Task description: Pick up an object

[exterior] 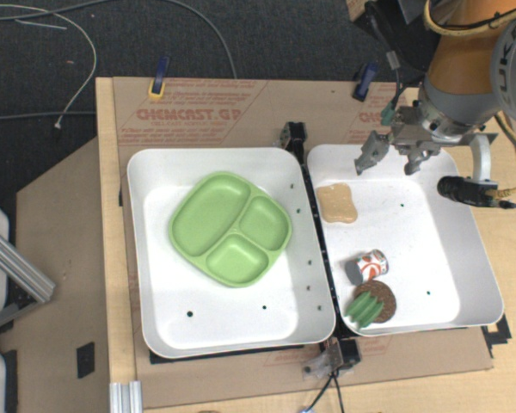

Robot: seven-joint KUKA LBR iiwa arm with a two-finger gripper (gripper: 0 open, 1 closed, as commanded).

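One tan toast slice, below-left of open tool

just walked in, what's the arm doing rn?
The grey KUKA arm's gripper hangs over the far end of the right white bin, fingers spread and holding nothing. Below it lie a tan toast-shaped piece, a small red-and-white can and a round brown item with green strips. The left white bin holds a green divided plastic plate. Nothing is picked up yet.
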